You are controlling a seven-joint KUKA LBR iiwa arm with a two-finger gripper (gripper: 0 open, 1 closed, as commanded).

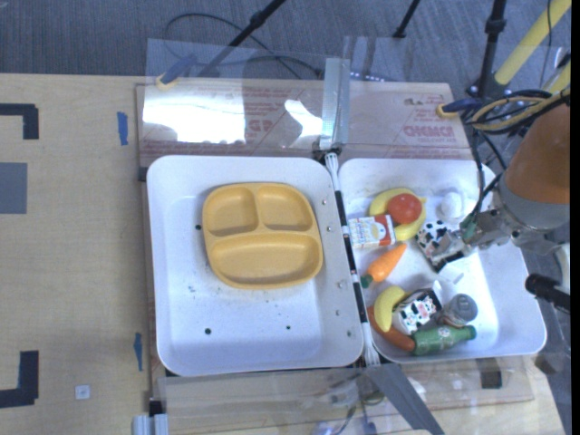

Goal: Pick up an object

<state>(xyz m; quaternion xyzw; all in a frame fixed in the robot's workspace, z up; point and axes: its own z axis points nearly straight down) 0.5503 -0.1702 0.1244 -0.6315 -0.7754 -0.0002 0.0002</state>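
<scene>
grey carpet (109,16), wood bench (63,270), tripod legs (494,25)

The arm (540,175) is a thick rounded body with a broad orange band above a grey wrist section. Below it sits a metallic gripper (450,252) with dark parts and thin black cables running alongside.

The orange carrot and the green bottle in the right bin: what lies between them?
In the camera view, a banana and a black-and-white cow toy lie between the carrot and the green bottle.
</scene>
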